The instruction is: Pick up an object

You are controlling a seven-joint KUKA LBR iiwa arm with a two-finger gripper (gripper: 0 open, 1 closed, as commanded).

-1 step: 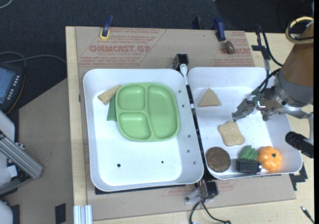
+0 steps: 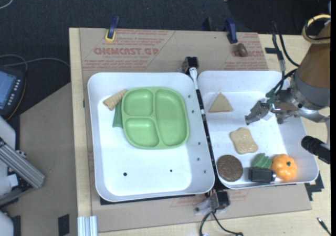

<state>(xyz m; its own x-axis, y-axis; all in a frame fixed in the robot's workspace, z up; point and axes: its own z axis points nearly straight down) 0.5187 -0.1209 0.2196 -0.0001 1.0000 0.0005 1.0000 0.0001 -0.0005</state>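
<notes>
My gripper [image 2: 261, 112] hangs over the right bin [image 2: 273, 78], in its upper right part. It is open, with nothing between its fingers. Just left of it lies a tan wedge [image 2: 220, 103]. A toast slice [image 2: 243, 140] sits below and left of the gripper. Along the bin's near side are a round brown patty [image 2: 230, 168], a green piece [image 2: 261, 161], a black block [image 2: 261, 175] and an orange pumpkin-like toy [image 2: 284, 167].
The left bin [image 2: 152, 177] holds a green divided plate [image 2: 156, 117], with a tan stick [image 2: 114, 100] and a green scrap [image 2: 117, 118] at its left edge. Clamps [image 2: 111, 29] grip the board's far edge. The arm's orange band [image 2: 317, 62] is at the right.
</notes>
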